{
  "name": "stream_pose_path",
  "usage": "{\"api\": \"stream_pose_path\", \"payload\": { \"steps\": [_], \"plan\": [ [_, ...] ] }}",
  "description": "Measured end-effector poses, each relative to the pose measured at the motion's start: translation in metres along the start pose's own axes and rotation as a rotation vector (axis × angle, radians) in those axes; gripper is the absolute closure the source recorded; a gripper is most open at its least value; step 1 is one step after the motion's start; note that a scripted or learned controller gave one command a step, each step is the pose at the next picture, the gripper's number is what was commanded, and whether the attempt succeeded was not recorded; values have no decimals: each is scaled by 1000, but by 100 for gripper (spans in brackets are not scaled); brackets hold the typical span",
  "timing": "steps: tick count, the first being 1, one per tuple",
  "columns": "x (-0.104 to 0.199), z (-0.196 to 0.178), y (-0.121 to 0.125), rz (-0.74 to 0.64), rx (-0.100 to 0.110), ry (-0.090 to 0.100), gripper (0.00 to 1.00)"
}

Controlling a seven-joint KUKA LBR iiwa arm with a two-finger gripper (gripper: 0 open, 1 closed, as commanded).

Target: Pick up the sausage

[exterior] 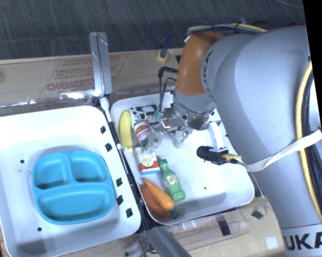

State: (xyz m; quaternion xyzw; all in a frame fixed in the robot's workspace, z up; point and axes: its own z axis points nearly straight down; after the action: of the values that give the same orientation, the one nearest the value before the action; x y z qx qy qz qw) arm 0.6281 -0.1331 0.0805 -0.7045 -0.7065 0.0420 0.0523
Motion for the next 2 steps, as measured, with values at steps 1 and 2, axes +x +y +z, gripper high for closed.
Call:
{"api": "stream_pose_path", "payload": {
  "steps": [1, 2],
  "plan": [
    [-5, 1, 0, 118, 18, 22, 0],
    [-52, -74, -59, 113, -131, -6, 0]
  ]
}}
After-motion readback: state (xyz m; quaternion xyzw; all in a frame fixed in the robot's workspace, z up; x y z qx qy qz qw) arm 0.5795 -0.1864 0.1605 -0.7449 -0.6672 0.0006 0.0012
